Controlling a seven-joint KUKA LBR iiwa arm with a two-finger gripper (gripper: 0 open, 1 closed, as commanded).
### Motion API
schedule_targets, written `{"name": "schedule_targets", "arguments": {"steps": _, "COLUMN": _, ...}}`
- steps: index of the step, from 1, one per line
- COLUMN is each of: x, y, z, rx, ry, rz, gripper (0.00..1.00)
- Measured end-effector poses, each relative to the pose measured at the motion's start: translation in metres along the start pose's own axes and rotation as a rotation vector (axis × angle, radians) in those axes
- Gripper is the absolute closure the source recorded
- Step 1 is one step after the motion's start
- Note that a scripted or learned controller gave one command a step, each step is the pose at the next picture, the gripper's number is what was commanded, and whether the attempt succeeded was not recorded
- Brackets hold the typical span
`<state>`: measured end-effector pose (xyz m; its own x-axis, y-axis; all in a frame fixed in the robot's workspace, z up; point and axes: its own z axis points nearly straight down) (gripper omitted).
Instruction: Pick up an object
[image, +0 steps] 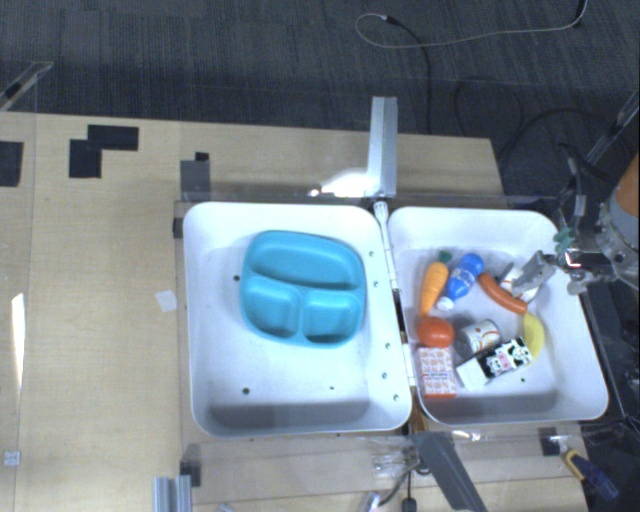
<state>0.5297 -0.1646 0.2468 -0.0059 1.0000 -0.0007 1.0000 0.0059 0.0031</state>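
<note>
The right bin holds a heap of small items: an orange carrot, a blue and white bottle, a red sausage, a yellow banana, a red tomato, a metal can, a black and white cow-print carton and a red-patterned packet. My gripper reaches in from the right and hangs low over the bin's upper right part, just right of the sausage's upper end. I see nothing held in it.
The left bin holds a blue divided plate. A metal post stands behind the ridge between the bins. The arm's wrist and cables sit over the right bin's far right rim.
</note>
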Motion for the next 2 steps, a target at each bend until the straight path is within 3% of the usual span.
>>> {"name": "schedule_targets", "arguments": {"steps": 1, "x": -0.036, "y": 0.033, "z": 0.120, "rx": 0.001, "ry": 0.000, "rz": 0.184, "gripper": 0.00}}
{"name": "schedule_targets", "arguments": {"steps": 2, "x": -0.027, "y": 0.058, "z": 0.152, "rx": -0.004, "ry": -0.002, "rz": 0.157, "gripper": 0.00}}
